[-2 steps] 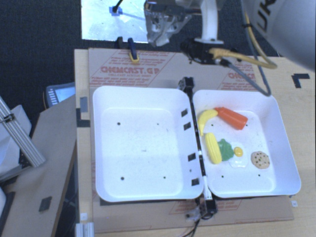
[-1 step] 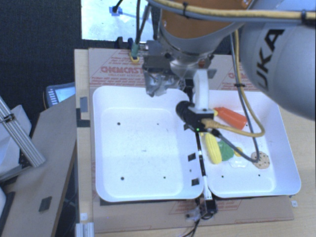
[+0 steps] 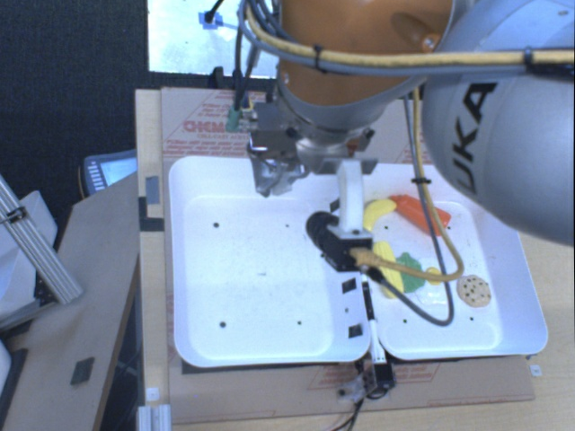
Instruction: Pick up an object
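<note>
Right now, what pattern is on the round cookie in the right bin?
The cookie is tan with dark spots, clearest in the camera view.

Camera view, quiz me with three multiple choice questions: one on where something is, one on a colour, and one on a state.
1. Where is the cookie?
A. outside the bins
B. in the right bin
C. on top of the arm

2. What colour is the carrot beside the banana?
A. orange
B. blue
C. white

3. How is the cookie lying?
A. lifted in the air
B. propped upright on the carrot
C. flat on the bin floor

Answers:
1 B: it sits in the near right part of the right bin.
2 A: it is plainly orange against the white floor.
3 C: it lies flat with its speckled face up, well apart from the end effector.
</note>
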{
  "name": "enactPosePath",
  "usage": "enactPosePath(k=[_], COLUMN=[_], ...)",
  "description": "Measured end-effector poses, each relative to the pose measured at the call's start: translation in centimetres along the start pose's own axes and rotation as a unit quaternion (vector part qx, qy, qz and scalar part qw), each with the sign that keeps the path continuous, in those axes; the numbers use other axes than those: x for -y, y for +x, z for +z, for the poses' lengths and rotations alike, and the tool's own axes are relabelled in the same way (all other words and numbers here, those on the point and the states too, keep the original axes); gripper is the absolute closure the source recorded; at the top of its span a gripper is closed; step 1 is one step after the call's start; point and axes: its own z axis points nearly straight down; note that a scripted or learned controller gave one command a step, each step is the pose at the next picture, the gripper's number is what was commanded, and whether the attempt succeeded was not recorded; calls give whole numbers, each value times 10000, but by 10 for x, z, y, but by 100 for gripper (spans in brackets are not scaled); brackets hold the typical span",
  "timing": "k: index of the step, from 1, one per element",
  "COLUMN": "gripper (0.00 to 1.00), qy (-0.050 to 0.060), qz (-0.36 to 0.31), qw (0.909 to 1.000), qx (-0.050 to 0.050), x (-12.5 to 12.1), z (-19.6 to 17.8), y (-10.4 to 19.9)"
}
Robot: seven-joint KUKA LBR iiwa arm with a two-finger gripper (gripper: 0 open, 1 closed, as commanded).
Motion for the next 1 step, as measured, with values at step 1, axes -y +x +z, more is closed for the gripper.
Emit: enactPosePath(k=[1], gripper=[100], qy=[-82], qz=[49], qw=[10000], qx=[-26], x=[1], z=[-117], y=[-52])
